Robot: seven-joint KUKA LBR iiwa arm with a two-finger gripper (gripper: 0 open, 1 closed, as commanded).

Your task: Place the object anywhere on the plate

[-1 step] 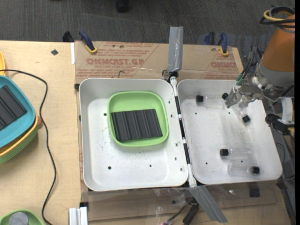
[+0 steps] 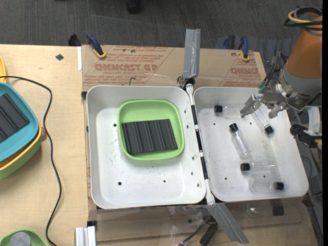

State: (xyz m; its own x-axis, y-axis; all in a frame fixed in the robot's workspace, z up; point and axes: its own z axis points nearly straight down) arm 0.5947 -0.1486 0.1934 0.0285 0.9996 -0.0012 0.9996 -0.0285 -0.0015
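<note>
The green square plate (image 2: 151,113) lies in the left bin (image 2: 102,152) and carries a dark ribbed insert (image 2: 149,136). Several clear vials with black caps lie in the right bin (image 2: 220,183): one (image 2: 238,140) near the middle, one (image 2: 262,120) under the gripper, one (image 2: 256,165) lower down and one (image 2: 265,186) by the front edge. A lone black cap (image 2: 218,108) rests at the back left. My gripper (image 2: 261,109) hovers over the right bin's back right area, open, its fingers spread to either side of the vial below, with nothing held between them.
Stacked teal, yellow and green trays (image 2: 15,132) sit on the wooden table to the left, beside a black cable (image 2: 51,137). Cardboard (image 2: 133,65), held by clamps, lies behind the bins. A grey bracket (image 2: 191,55) stands upright between them.
</note>
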